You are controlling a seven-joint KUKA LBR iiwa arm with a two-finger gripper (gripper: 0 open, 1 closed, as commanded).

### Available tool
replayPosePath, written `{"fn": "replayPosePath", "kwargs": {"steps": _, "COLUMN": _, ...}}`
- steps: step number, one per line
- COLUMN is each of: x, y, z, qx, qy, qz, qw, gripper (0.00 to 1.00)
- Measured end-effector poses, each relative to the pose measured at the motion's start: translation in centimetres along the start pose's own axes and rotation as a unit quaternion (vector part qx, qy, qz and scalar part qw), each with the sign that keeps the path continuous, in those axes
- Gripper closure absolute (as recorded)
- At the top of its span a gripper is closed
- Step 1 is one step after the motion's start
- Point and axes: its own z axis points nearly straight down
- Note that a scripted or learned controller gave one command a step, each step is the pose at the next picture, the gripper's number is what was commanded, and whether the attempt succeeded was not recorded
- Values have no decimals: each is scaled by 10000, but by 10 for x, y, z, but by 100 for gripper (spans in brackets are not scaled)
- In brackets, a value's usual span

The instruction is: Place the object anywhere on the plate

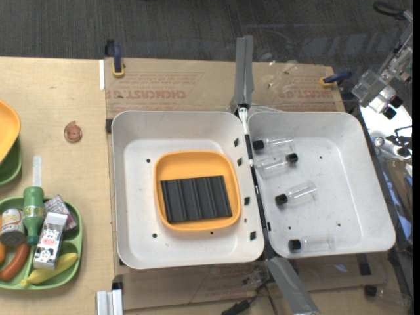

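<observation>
Vials (294,194) in right bin (354,176); plate (197,190) in left bin (134,195).

Left bin (125,195): one orange plate (197,169) near its middle, with a dark ribbed block (196,198) lying flat on the plate.

Right bin (354,176), just beside the left bin: four clear vials with black caps. Three (274,144) (279,164) (295,195) lie on the side nearer the plate; the fourth (314,244) rests against the front wall (farthest from the plate).

Green tray (65,268), well left of the plate: toy food, a green bottle (32,215) among it.
</observation>
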Motion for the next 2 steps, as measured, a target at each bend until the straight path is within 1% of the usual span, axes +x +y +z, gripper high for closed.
{"fn": "replayPosePath", "kwargs": {"steps": 1, "x": 2, "y": -3, "z": -41, "qx": -6, "qy": -2, "qz": -1009, "qw": 9949, "gripper": 100}}
{"fn": "replayPosePath", "kwargs": {"steps": 2, "x": 8, "y": -9, "z": -117, "qx": -10, "qy": -4, "qz": -2355, "qw": 9719, "gripper": 100}}
